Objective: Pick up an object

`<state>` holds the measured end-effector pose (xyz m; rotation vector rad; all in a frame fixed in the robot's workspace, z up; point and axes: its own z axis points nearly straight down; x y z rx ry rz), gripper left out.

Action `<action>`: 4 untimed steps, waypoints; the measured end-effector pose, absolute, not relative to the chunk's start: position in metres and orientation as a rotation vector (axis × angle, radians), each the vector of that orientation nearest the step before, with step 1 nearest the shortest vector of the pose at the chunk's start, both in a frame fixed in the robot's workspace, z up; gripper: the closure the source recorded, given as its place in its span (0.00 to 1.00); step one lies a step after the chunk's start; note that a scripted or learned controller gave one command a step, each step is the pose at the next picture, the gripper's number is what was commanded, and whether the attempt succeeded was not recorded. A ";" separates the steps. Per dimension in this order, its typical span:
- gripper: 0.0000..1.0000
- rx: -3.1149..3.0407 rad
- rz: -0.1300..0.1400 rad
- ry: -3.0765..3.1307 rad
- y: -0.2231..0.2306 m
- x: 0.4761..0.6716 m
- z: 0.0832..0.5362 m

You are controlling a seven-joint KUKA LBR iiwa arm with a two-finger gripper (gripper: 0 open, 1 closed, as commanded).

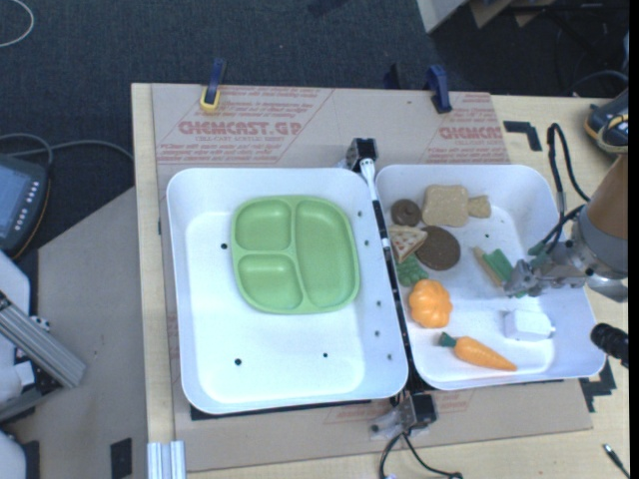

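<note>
Nearest, in the right bin (454, 375): carrot (477, 352), white block (526, 323), orange pumpkin (429, 303). Beyond, hand (521, 281) low beside green piece (495, 265); finger state impossible to tell. Farther: brown disc (437, 248), sandwich wedge (406, 240), toast (445, 206). Left bin (200, 367): green divided plate (296, 254).

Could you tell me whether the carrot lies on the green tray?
No, the carrot lies in the right bin, while the green tray sits in the left bin.
</note>
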<state>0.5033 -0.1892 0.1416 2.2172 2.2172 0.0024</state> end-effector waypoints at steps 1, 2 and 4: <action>1.00 2.213 0.005 2.217 -0.188 0.509 0.205; 1.00 2.216 0.003 2.219 -0.188 0.511 0.226; 1.00 2.214 0.005 2.227 -0.097 0.553 0.233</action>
